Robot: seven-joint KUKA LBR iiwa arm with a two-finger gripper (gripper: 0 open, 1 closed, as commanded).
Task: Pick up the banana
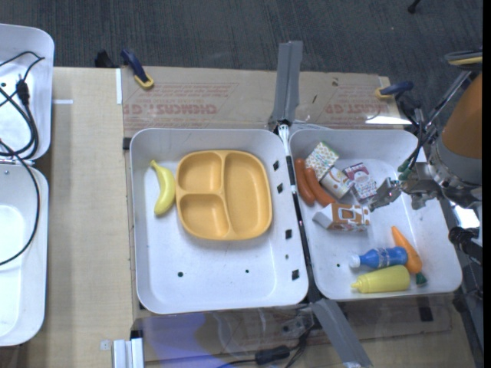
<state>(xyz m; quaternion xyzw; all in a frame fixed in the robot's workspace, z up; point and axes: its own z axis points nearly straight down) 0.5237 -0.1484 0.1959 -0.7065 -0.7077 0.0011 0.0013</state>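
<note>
The yellow banana (163, 188) lies in the left bin (215, 282), near its left wall and just left of a yellow divided plate (225, 194). My gripper (387, 192) hangs over the right bin (437, 274), near that bin's right side, above a heap of small packets. It is far to the right of the banana, with the plate and the divider between the bins in between. Nothing is seen held in it.
The right bin holds red sausages (307, 184), a patterned packet (322, 159), an orange-and-white carton (349, 217), a carrot (406, 249), a blue bottle (380, 258) and a yellow bottle (381, 280). Clamps (136, 69) sit on the cardboard behind the bins.
</note>
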